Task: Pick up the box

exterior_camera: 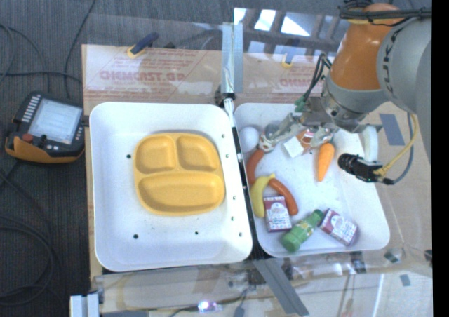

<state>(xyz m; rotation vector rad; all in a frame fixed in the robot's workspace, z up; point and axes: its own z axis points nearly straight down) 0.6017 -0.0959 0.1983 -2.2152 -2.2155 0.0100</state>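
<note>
Where the small green plastic bottle (302, 231) lies near the front wall of the shallow white right bin (379, 242), two small dark red cardboard boxes are seen, one on each side of it. The first dark red box (277, 212) is laid flat just beside the bottle on the view's left, with its label facing up. The second dark red box (339, 228) is laid flat just beside the bottle on the view's right, turned at a slant. Neither box is touched by the gripper.

Behind the bottle, next to the first box, a red-orange toy sausage (285, 196) is found, and a yellow toy banana (260, 188) is pressed against it. Further back from the bottle, an orange toy carrot (324, 160) is laid with its thin end pointing toward the bottle. A white toy egg (249, 139) is seen far back from the bottle, by the bin's left wall.

The metal gripper (280, 135) is held well apart from the bottle, over the back part of the same bin, close to the egg and the carrot. Whether it is open or closed cannot be told. It is carried by the grey arm with the orange band (358, 63).

Far to the view's left of the bottle, a yellow plastic tray with three parts (179, 173) is set in the shallow white left bin (112, 238).
</note>
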